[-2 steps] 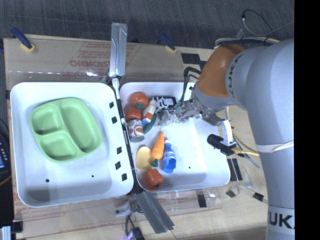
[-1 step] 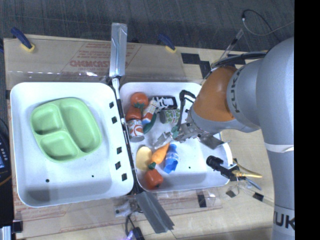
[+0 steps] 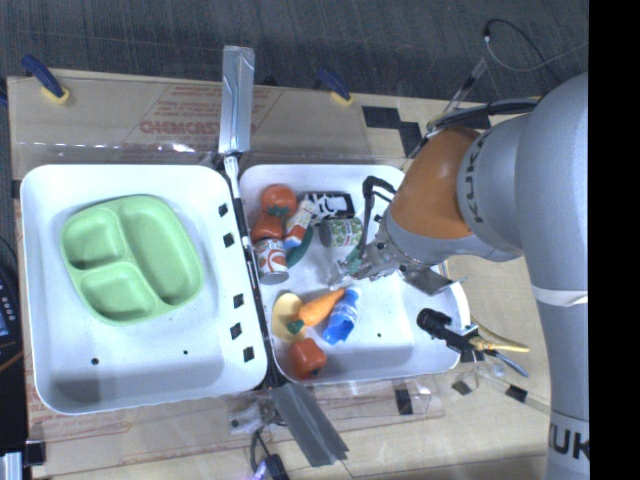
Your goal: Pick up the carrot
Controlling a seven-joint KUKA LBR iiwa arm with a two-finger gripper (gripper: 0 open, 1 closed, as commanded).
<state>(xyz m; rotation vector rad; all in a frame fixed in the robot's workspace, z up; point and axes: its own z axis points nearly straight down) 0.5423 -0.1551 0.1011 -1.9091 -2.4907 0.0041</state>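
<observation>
Down at the near edge of the right bin (image 3: 430,363), a red-orange round piece (image 3: 306,356) sits in the corner, and just above it the carrot (image 3: 322,306) lies tilted, its orange body pointing up and to the right, its green end resting on a yellow piece (image 3: 285,313). A blue item (image 3: 343,318) lies right against the carrot's underside. The carrot is on the bin floor, nothing gripping it. Just up and right of its tip hangs the gripper (image 3: 362,263), below the arm's orange band (image 3: 432,183); whether it is spread or pressed together, I cannot tell from here. Further back, a small red-and-white can (image 3: 272,257) lies by the divider, with a red tomato-like piece (image 3: 279,201) and a black-and-white item (image 3: 328,205) beyond, near the far wall. Over in the left bin (image 3: 60,368), a green divided tray (image 3: 130,258) lies flat. The desk (image 3: 300,108) carries on behind both bins.
</observation>
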